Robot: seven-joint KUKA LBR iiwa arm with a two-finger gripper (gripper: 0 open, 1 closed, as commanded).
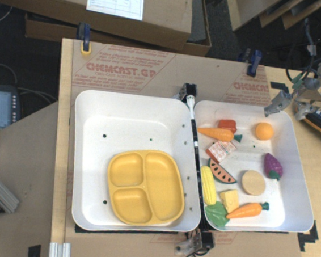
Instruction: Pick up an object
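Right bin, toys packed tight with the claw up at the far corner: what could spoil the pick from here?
1. The corn, watermelon slice, cheese wedge and lower carrot crowd together, so a grasp there may nudge neighbours or catch two.
2. The orange is round and could roll away.
3. The claw sits by the right bin rim and might clip it descending.

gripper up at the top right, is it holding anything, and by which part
Nothing is held. The gripper hangs open above the right bin's far corner, with nothing between its fingers. The toy orange, the nearest thing, lies in the bin apart from it.
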